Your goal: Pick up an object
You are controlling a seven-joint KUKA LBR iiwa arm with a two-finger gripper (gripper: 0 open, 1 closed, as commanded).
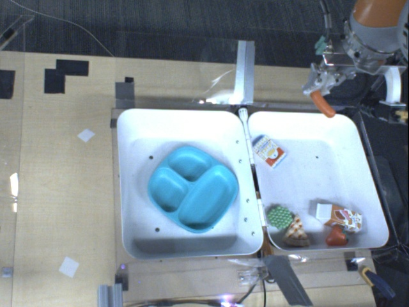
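I see the gripper (317,89) above the right bin's (358,133) far rim, fingers clamped on an orange carrot (322,103). Only its tip's pinched; could slip outside.

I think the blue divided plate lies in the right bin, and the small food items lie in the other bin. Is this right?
Not quite. The camera view shows the blue divided plate in the left bin, not the right one. The small food items lie in the other bin, the right bin.

Bright, even overhead light; the white bins (192,117) nearly wash out. Soft shadow pools along the left bin's near wall. Slight overall softness; glare flecks the worktop (64,190).
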